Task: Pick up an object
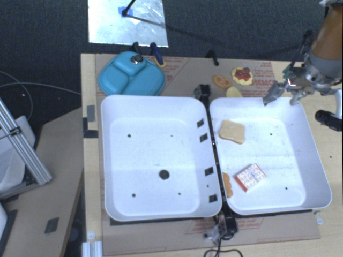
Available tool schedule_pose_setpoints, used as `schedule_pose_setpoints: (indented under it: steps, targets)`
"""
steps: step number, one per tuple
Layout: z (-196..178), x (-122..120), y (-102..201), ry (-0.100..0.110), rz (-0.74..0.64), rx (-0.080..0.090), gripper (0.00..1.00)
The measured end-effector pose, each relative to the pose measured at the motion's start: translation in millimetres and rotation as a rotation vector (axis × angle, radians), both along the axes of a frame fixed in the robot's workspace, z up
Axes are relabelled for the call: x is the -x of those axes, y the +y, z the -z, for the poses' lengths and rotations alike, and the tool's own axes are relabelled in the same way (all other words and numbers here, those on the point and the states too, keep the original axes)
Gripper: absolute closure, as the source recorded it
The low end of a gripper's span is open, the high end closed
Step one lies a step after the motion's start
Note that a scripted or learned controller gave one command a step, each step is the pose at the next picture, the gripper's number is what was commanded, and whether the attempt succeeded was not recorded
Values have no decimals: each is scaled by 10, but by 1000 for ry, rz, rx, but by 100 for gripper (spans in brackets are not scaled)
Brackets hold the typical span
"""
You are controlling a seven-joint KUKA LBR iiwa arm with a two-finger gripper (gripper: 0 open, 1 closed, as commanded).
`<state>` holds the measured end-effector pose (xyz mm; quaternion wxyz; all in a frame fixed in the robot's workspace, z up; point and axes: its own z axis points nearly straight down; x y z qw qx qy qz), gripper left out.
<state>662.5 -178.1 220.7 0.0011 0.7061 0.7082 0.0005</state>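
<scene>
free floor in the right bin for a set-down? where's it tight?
Right bin: bare floor along its right side, right of the toast slice and the red-and-white box; also between those two. Tight at the divider edge, where a small tan piece lies beside the box. The hand hovers over the far rim. Left bin is mostly bare around a dark disc.

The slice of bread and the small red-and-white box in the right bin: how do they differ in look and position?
The slice of bread is plain tan with a rounded outline; the red-and-white box is rectangular and patterned. The bread lies in the far left part of the right bin, while the box lies nearer the front and sits turned at a slant. Both lie flat on the bin floor, apart from each other.
</scene>
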Motion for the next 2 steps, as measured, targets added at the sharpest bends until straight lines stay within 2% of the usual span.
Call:
schedule_pose_setpoints:
  steps: [1, 2]
  targets:
    - [-1126, 439, 679, -8, -7, -2, 0]
    - [-1756, 563, 1632, -8, -12, -4, 0]
